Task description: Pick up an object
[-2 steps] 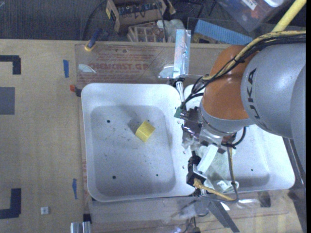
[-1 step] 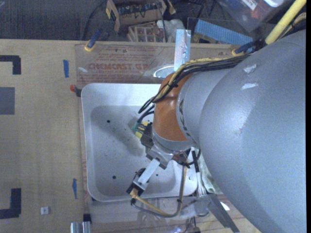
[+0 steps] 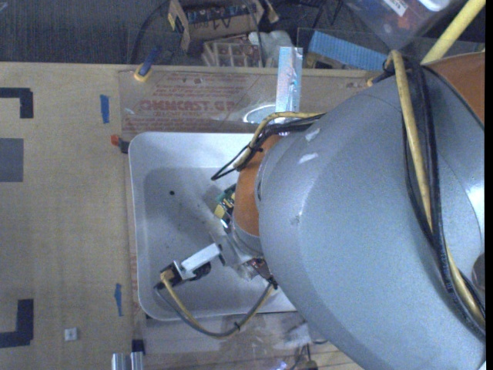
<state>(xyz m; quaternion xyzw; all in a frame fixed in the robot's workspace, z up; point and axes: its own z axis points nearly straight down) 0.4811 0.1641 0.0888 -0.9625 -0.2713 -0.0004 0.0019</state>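
The grey arm with its orange band (image 3: 245,199) reaches from the right, low over the near white bin (image 3: 154,206), and covers most of it. The gripper (image 3: 246,264) hangs below the wrist near the bin's front edge, largely hidden by the arm. A small green and yellow object (image 3: 225,203) peeks out at the left edge of the orange band, over the bin floor. I cannot tell whether anything sits in the gripper.
A tiny dark speck (image 3: 171,193) lies on the bin floor at the left. Behind the bin is a clear plastic sheet (image 3: 192,110). The wooden bench (image 3: 62,206) stretches to the left, with blue tape marks.
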